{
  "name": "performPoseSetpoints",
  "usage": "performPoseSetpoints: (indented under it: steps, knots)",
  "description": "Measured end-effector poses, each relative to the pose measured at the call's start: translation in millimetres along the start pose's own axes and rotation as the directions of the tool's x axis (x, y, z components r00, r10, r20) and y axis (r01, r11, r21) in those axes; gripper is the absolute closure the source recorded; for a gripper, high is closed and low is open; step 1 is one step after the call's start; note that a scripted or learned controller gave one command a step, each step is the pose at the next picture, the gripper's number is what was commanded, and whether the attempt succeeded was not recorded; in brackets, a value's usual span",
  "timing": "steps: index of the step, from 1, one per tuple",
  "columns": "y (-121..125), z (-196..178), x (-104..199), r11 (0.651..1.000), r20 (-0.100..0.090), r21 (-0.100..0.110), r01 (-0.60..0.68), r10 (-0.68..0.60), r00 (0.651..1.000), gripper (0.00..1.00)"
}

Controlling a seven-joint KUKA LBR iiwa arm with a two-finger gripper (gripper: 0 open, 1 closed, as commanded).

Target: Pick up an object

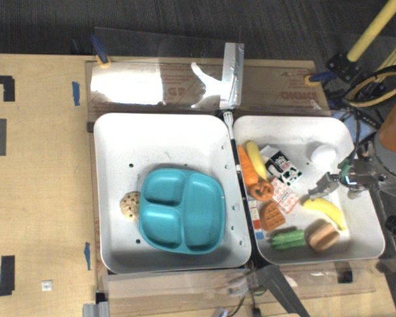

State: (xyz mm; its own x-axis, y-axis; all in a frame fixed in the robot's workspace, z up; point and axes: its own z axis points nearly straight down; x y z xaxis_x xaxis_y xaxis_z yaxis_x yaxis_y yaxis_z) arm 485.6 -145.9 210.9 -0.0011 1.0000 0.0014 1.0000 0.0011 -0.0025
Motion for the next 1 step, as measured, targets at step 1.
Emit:
performPoseSetpoints:
  steps: [1]
  knots:
    - [14.5,123.6,-32.7,0.999,0.004,-0.009,0.043,-0.043,0.999,0.0]
